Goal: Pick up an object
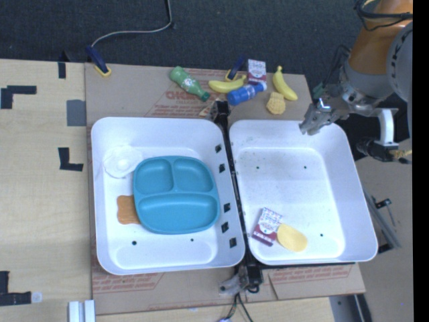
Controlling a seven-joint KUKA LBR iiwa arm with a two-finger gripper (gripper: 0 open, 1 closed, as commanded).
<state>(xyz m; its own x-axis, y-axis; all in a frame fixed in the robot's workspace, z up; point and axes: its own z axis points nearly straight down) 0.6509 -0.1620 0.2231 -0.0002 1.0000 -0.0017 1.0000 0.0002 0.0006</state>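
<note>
The pincer hovers at one o'clock over the right bin, grasping nothing (its opening I cannot tell). The approach seems in hand; next it must descend toward the small carton at six o'clock.

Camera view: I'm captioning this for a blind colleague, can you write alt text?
The gripper hovers over the right bin's far corner, away from the small carton and yellow piece inside. The left bin holds a blue divided plate.
</note>
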